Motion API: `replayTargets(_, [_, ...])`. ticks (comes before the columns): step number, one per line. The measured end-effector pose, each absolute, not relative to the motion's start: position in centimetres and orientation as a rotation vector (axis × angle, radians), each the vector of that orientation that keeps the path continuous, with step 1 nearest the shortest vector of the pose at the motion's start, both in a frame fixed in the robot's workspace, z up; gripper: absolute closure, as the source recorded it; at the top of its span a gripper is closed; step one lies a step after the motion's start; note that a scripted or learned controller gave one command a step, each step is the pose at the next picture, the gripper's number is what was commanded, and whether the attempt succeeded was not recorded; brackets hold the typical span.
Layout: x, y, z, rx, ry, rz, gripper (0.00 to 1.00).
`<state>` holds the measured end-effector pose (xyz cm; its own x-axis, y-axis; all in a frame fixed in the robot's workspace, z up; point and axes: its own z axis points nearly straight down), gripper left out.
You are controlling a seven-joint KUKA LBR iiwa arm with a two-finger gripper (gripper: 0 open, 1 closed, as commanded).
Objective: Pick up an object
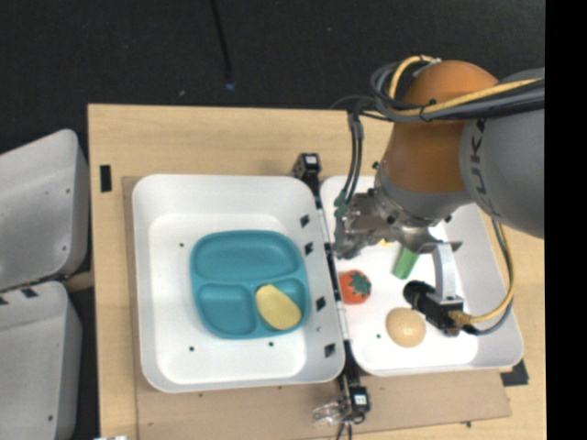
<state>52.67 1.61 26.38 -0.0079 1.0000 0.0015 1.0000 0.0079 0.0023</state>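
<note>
My gripper (351,239) hangs over the left edge of the right bin (486,351), just above a red tomato-like object with a green top (356,285). A green piece (404,262) lies tilted to the right of the gripper, partly under the wrist. Near the front of that bin rests a beige egg-shaped object (405,327). In the left bin (165,337) sits a teal divided plate (240,264) with a yellow oval object (278,307) in its lower right compartment.
The raised divider (330,273) between the two bins runs right beside the gripper. The arm's orange and grey body (440,136) covers the back half of the right bin. Wooden bench (115,145) surrounds the bins.
</note>
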Motion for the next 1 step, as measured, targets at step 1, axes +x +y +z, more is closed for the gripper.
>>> replayTargets(1, [53.02, 6.63, 24.74, 2.216, 2.23, -0.002, 1.0])
